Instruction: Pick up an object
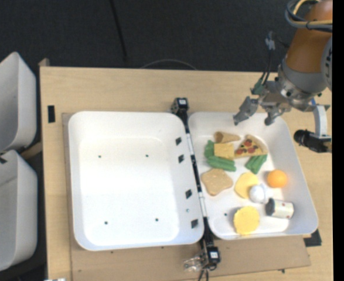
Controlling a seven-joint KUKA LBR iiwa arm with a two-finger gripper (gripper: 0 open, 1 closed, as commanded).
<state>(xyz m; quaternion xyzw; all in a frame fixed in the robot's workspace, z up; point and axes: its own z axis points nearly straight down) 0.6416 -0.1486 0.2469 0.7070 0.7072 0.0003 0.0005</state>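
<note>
sitting on the tabletop (54, 174), the left bin (84, 157) is showing nothing but its bare white floor. just beside it, past the shared rim, the right bin (300, 174) is holding all the candidates, a crowd of toy food that is looking light and rigid, probably smooth plastic and a little slippery.

going across: a tan bread slice (217, 182) is lying flat, offering little edge to pinch. a green pod (217, 157) is lying under a yellow cheese wedge (224, 150), and a pizza slice (249, 146) is touching that pile. a yellow disc (246, 219) is resting near the front wall. a white egg (257, 193) and an orange ball (277, 178) are likely rolling off if squeezed off centre. a small white cylinder (279, 208) is lying on its side; gripping across its round body is seeming the surest hold.

the pincer (258, 114) is hovering over the bin's far edge, fingers spread wide, gripping nothing.
</note>
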